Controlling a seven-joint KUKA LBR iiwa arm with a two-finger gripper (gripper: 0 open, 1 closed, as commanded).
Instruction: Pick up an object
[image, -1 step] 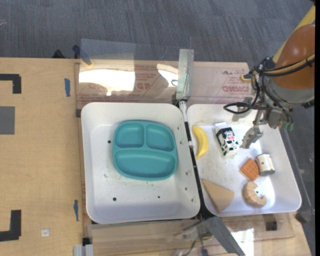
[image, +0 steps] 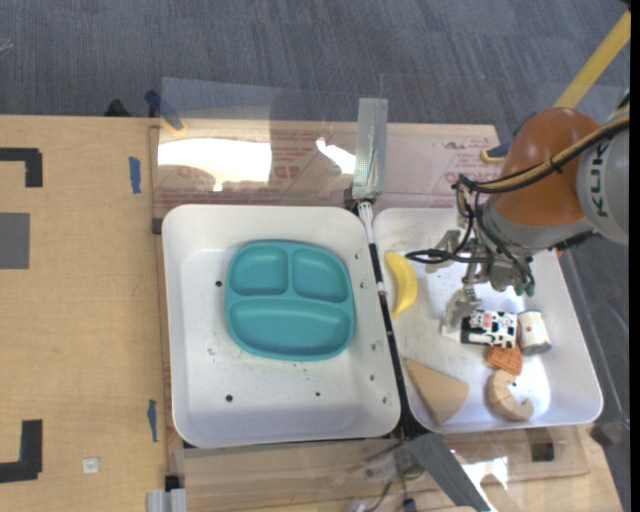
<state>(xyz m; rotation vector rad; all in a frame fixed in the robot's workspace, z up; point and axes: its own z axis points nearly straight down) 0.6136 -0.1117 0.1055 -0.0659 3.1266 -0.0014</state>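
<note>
My gripper (image: 461, 312) hangs low over the right bin (image: 575, 330), near its middle. Just to its right lies a small white, black and red carton (image: 489, 327), very close to the gripper tip; whether they touch is unclear. A small white can (image: 533, 331) lies beside the carton, with an orange piece (image: 505, 358) below it. A yellow banana (image: 403, 282) rests at the bin's left wall, left of the gripper. Nearer the front lie a tan wedge (image: 438, 389) and a beige bitten ring (image: 510, 398).
The left bin (image: 190, 330) holds a teal divided plate (image: 291, 300). A raised divider (image: 383, 310) separates the two bins. The arm's orange band (image: 540, 165) and cables hang over the right bin's back edge.
</note>
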